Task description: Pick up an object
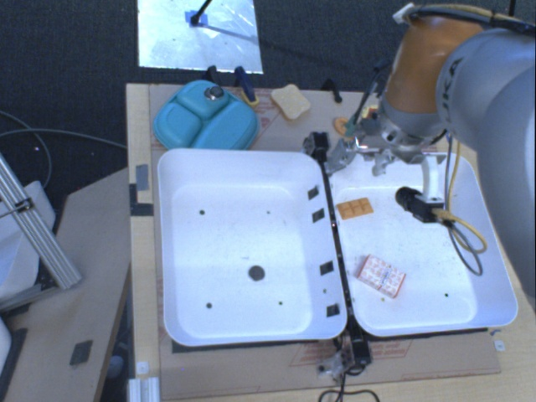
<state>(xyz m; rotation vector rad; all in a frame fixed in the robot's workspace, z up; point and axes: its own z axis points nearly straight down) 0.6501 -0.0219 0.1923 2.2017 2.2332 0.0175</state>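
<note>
Here, two bins (243, 249), two flat objects — waffle (353, 208), wafer (382, 275); end effector (356, 153) above, grip state unclear.

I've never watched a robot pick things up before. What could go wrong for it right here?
The flat orange waffle-patterned square and the pink-and-white patterned block both lie low on the right-hand white bin's floor, so a grab may slide off them. The orange square also sits near the divider between the bins, which the gripper might bump.

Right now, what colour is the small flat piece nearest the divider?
Orange waffle piece, camera view.
</note>
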